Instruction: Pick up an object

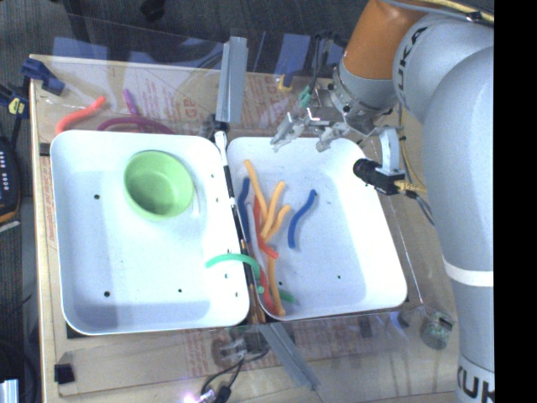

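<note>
Right bin (pixel 369 267): blue strip (pixel 300 217) below open tool (pixel 304 138)

Both white bins, the left bin (pixel 84 250) and the right bin (pixel 361 250), look like smooth, slightly glossy plastic. The green bowl (pixel 159 183) is plastic too, with a soft sheen. The orange strips (pixel 270 212) and the blue strip (pixel 300 218) seem rubbery and matt. The table (pixel 168 99) shows pale, matt board with printed marks. The tool (pixel 306 131) has bare, shiny metal fingers, and the arm (pixel 453 82) wears smooth grey casing.
</note>
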Robot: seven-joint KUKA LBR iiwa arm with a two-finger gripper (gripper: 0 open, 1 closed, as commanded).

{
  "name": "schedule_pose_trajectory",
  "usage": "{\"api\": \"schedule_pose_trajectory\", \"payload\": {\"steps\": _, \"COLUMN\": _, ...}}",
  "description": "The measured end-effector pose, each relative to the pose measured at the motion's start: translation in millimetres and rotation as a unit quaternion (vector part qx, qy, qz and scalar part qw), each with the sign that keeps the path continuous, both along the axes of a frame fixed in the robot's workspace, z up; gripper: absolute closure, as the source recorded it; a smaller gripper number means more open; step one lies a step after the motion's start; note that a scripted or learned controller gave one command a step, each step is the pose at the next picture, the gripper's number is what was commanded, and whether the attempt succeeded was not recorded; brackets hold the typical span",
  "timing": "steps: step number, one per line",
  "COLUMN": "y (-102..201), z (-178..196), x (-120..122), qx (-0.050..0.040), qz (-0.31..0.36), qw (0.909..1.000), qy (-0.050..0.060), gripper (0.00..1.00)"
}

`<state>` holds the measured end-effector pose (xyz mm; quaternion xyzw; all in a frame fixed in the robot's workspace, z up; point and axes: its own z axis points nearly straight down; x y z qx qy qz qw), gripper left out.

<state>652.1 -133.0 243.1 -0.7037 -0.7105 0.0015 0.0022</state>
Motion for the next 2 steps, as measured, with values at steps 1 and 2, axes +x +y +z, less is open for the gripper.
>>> {"api": "schedule_pose_trajectory", "payload": {"steps": 1, "y": 26, "z": -124, "x": 5, "qx": -0.002, "qz": 0.053, "qw": 0.9986, "qy": -0.003, "gripper": 0.0}}
{"api": "schedule_pose_trajectory", "payload": {"steps": 2, "y": -12, "z": -149, "x": -54, "qx": -0.0013, "qz": 0.075, "qw": 0.9972, "qy": -0.004, "gripper": 0.0}}
